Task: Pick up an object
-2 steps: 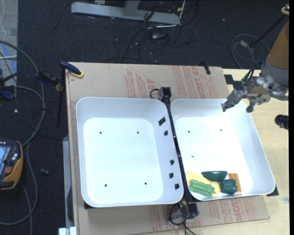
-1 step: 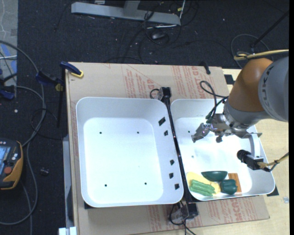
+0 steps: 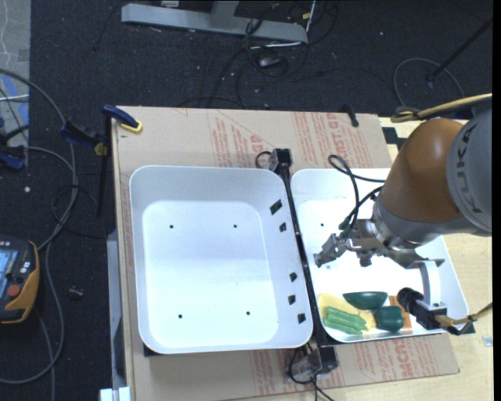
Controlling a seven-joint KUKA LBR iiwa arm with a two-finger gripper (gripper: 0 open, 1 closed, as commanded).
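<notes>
Candidates sit bunched at the near end of the right bin: green ribbed piece nearest the near rim, yellow piece just behind it, dark green bowl to the right of the yellow piece, and teal block right of the ribbed piece. An orange bit touches the block's right side. All are close together; I can't tell which ones actually touch.

Left bin is white and sits side by side with the right bin, with a black strip along the shared edge. Both rest on a cardboard sheet that covers the bench. A blue clamp with a yellow tip is at its far left corner.

Around the bench is dark floor with loose cables. There's a grey bar at the far side and a yellow-black handheld unit at the left.

Arm comes in from the right. Gripper is over the bare middle of the right bin, pointing left, farther in than the pile and apart from it. Can't tell whether it is open or closed at this angle. Nothing seen held.
</notes>
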